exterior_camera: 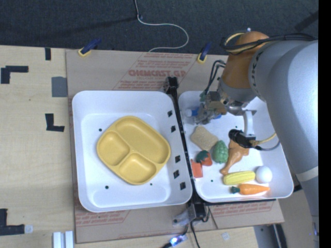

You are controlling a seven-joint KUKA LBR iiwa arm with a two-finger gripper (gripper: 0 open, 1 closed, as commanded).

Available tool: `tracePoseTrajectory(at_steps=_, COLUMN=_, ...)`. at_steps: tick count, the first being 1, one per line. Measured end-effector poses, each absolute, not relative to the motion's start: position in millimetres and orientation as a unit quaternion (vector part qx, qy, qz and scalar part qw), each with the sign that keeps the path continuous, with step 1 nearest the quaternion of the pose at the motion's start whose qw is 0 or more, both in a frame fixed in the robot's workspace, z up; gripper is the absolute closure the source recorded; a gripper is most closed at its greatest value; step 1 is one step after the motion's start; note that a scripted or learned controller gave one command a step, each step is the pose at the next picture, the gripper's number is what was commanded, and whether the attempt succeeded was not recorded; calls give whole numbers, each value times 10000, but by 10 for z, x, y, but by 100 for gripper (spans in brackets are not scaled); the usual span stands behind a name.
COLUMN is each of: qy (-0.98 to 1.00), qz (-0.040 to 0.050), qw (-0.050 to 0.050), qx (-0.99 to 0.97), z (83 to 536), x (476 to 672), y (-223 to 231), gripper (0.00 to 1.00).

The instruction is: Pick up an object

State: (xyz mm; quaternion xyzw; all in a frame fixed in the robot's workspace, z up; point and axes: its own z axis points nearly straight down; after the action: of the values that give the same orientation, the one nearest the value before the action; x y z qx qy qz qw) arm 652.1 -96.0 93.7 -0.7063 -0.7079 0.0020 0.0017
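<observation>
**Target just below-left of hand**

Tan oblong bread-like block (204,137) is lying in the right white bin (276,190), long axis slanting. The hand (208,110) is hovering just above it, near the bin's top-left; finger state: can't tell.

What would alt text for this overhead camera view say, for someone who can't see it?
A grey robot arm with an orange band reaches from the right, its gripper low over the back of the right bin, which holds toy foods including corn, a carrot and an egg. The left bin holds a yellow divided plate.
</observation>
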Motion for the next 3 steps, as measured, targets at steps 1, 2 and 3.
tracePoseTrajectory(at_steps=1, qy=-7073, qz=-15, qw=-17, qx=-7069, z=1560, x=6483, y=-975, gripper=100)
tracePoseTrajectory(at_steps=2, qy=-7073, qz=-9, qw=-12, qx=-7069, z=2003, x=6496, y=-1030, gripper=100)
tracePoseTrajectory(at_steps=3, qy=-7076, qz=-6, qw=-4, qx=-7066, z=2259, x=6501, y=-1025, gripper=100)
